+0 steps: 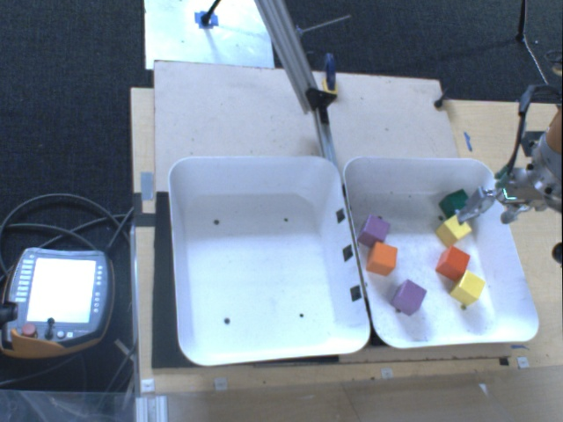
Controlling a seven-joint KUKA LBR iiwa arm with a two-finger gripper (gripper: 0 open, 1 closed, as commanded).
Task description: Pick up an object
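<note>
The right bin [413,176] holds several small blocks. A green block [452,202] lies by the far right side, with a yellow block [452,231] just in front of it. My gripper [477,206] reaches in from the right, low over the bin and right beside those two blocks, above the yellow one's right corner. No block is visibly held. Further left sit a purple block [375,229] and an orange block [382,258]. Nearer the front are a second purple block [409,296], a red block [452,263] and another yellow block [468,288].
The left bin [255,262] adjoins the right one along a shared rim. A slanted metal pole [286,38] with a clamp rises behind the bins. A teach pendant [53,301] with cables lies off the bench at the left.
</note>
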